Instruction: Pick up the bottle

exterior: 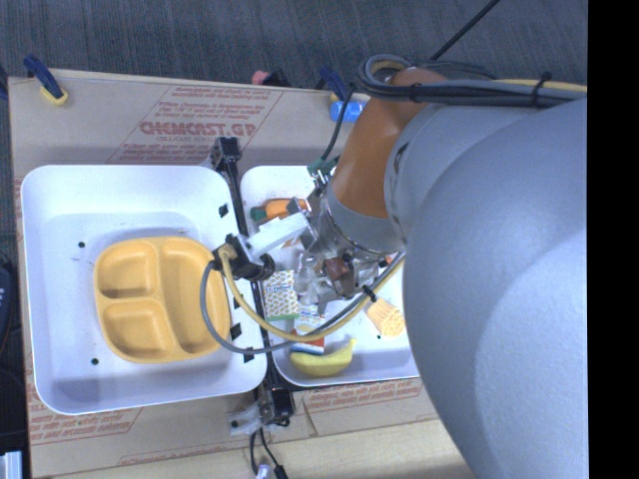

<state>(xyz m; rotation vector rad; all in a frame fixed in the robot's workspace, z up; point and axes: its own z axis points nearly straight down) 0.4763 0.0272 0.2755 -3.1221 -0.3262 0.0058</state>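
The grey arm (479, 267) comes in from the right and takes up much of that side. Its thick upper segment lies over the right edge of the right bin (394, 359). The orange band (364, 163) sits above the wrist, which bends down and to the left into that bin. The gripper (318, 272) is low over the bin's middle, close to the things lying there. I cannot tell whether it is open or closed, or whether it has hold of anything, because the wrist hides much of it.

Where the bottle lies cannot be told; it cannot be picked out among the clutter around the gripper. A patterned packet (281, 292) lies just left of the gripper. A yellow banana (321, 360) lies at the bin's near wall, and a small yellow-orange piece (385, 317) lies to the right. An orange and green item (282, 208) lies toward the far wall.

The left bin (60, 208) holds a yellow tray (160, 297) with three compartments, well apart from the gripper. Both bins rest on a cardboard sheet (190, 118) with red print, held by a blue clamp (45, 78) at its far left corner. Beyond the sheet is dark grey carpet (200, 18)
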